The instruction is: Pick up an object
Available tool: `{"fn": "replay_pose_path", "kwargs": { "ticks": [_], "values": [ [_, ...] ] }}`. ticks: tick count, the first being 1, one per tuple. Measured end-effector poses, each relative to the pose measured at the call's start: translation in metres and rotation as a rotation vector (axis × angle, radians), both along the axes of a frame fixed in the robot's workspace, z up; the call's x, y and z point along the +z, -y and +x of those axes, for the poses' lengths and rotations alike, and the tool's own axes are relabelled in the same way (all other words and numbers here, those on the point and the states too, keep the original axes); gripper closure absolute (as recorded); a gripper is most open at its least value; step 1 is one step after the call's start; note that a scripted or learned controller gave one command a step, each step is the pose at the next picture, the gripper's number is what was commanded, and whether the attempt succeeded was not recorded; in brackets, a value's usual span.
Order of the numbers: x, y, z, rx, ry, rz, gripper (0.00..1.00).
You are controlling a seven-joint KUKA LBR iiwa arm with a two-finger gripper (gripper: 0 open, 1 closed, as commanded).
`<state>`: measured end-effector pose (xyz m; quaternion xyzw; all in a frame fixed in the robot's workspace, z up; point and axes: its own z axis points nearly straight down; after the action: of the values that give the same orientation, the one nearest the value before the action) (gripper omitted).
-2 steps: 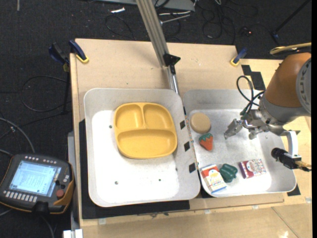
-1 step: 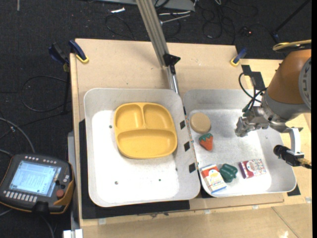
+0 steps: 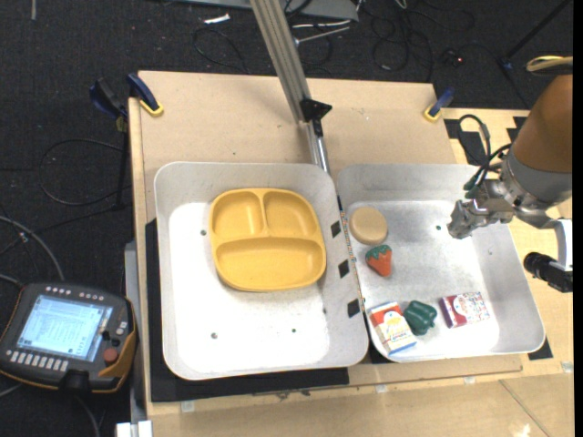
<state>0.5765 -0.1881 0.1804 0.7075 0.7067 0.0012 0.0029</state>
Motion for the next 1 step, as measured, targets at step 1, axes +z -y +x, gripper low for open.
{"fn": "replay_pose_path", "kwargs": {
  "ticks": [1],
  "values": [
    [0.0603, -0.0025, 0.0094, 0.004, 0.002, 0.000, 1.00]
  ]
}}
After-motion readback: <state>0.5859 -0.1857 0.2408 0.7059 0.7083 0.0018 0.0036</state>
